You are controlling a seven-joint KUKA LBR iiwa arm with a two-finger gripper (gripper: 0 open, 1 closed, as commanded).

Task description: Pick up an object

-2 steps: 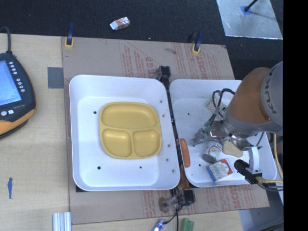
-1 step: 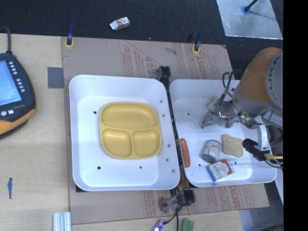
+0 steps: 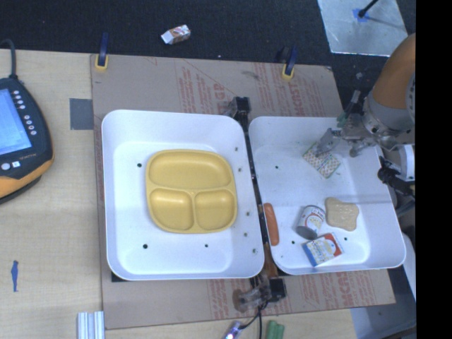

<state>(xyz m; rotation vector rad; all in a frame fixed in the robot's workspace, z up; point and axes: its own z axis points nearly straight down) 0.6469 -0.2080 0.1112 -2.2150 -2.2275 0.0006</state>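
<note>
- White plastic forms both shallow bins: the left bin (image 3: 127, 129) carries a yellow three-compartment plate (image 3: 191, 190) lying flat near its middle, and the right bin (image 3: 282, 154) carries the loose objects.
- Camera view, gripper: the gripper (image 3: 330, 143) is low over the far part of the right bin, at the end of the grey arm (image 3: 395, 83) that reaches in from the right. How wide it stands cannot be told, and nothing is clearly seen in its hold.
- Just beside the gripper, on its near side and seemingly touching it, lies a small speckled packet (image 3: 323, 163), tilted on the bin floor.
- Well apart from the gripper, toward the near edge of the same bin: a small tin can (image 3: 310, 220) on its side, a tan slice of toast (image 3: 342, 214) just beside the can, and a small carton (image 3: 323, 249) in red, white and blue just in front of both.
- An orange hot dog (image 3: 270, 223) lies along the right bin's left wall.
- Writing: the carton and the can bear labels too small to read. Red print on the cardboard sheet (image 3: 212, 83) under the bins is likewise illegible.
- On the bench at far left sits a control pendant (image 3: 18, 140) with a lit screen.
</note>
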